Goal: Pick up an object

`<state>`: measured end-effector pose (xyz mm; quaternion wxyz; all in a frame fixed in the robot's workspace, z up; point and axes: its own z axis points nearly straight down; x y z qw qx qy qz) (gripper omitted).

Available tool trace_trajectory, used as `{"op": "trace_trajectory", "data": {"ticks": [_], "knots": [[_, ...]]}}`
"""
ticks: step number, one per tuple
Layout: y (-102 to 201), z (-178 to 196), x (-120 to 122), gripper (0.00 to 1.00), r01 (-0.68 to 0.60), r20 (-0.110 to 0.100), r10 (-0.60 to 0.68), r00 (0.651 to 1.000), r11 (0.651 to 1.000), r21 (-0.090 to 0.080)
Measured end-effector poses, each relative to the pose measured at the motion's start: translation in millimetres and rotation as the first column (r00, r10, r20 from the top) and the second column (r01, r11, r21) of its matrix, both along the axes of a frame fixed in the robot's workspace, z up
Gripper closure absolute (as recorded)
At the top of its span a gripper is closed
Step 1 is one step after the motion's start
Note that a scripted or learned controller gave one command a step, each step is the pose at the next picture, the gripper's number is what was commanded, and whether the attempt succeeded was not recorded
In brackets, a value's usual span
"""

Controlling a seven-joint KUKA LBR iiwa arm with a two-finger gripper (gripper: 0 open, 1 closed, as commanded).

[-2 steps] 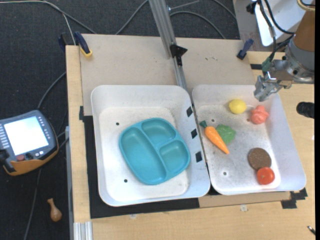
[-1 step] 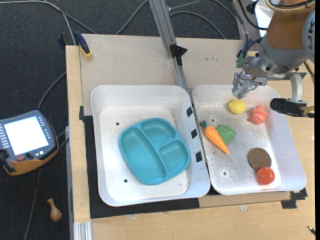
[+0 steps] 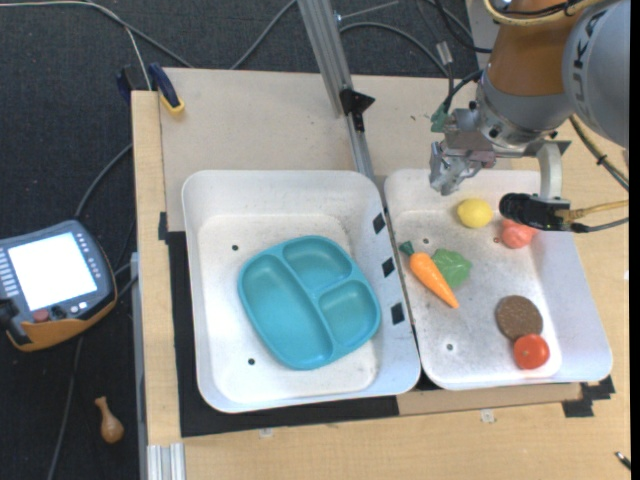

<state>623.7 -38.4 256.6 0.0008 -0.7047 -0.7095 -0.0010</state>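
The right bin (image 3: 570, 353) holds a yellow lemon (image 3: 474, 213), a pink piece (image 3: 516, 234), an orange carrot (image 3: 433, 278) lying against a green leafy piece (image 3: 454, 265), a brown round patty (image 3: 518, 316) and a red tomato (image 3: 531, 351). My gripper (image 3: 446, 179) hangs over the bin's far left corner, just up and left of the lemon, with nothing visible between its fingers. A turquoise divided plate (image 3: 308, 300) lies in the left bin (image 3: 215, 268).
A slanted metal pole (image 3: 335, 58) rises behind the bins. A black cable fitting (image 3: 535, 210) hangs beside the pink piece. A teach pendant (image 3: 50, 283) lies off the bench at left. Cables run across the floor behind.
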Motion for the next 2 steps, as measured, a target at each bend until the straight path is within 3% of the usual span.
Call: {"op": "trace_trajectory", "data": {"ticks": [2], "knots": [[93.9,-15.3,30.9,1.00,0.000,0.002,0.000,1.000,1.000,0.000]]}}
